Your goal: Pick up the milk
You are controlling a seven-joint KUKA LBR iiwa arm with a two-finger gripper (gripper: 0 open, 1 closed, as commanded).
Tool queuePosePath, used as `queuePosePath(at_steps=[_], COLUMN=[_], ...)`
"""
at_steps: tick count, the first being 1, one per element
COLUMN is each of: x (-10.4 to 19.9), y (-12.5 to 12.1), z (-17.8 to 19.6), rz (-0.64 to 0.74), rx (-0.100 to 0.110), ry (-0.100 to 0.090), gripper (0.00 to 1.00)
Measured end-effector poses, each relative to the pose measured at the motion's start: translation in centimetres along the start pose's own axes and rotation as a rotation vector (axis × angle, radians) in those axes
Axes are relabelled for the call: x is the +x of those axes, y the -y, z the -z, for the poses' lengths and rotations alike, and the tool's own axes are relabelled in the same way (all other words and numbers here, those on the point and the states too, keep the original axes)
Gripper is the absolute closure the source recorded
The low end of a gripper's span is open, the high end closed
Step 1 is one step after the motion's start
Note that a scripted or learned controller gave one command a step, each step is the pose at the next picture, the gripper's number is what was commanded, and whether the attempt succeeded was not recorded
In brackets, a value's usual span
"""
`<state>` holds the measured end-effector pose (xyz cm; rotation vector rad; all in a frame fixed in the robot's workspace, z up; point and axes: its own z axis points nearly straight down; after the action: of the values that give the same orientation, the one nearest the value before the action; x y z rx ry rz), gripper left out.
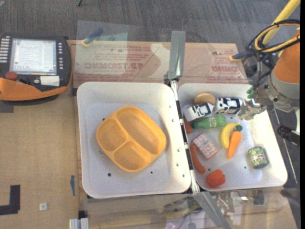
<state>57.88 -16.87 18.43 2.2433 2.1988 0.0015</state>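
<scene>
arm (288,70) cut off at right edge, claw (249,109) fingers unclear

Bright, even light from overhead, and both white bins (90,128) come up almost washed out, though their rims hold. Shadows stay soft and short: a faint one under the yellow tray (131,137). Mild glare sits on the clear plastic sheet (119,56). Detail is soft overall, labels unreadable, the bottom edge smeared.
</scene>
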Motion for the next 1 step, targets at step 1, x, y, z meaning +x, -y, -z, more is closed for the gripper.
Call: queuePosePath(at_steps=[1], x=[-0.18], y=[2.29], z=[2.49], rz=[0.068], rx=[0.001], ry=[0.000], gripper=[1.00])
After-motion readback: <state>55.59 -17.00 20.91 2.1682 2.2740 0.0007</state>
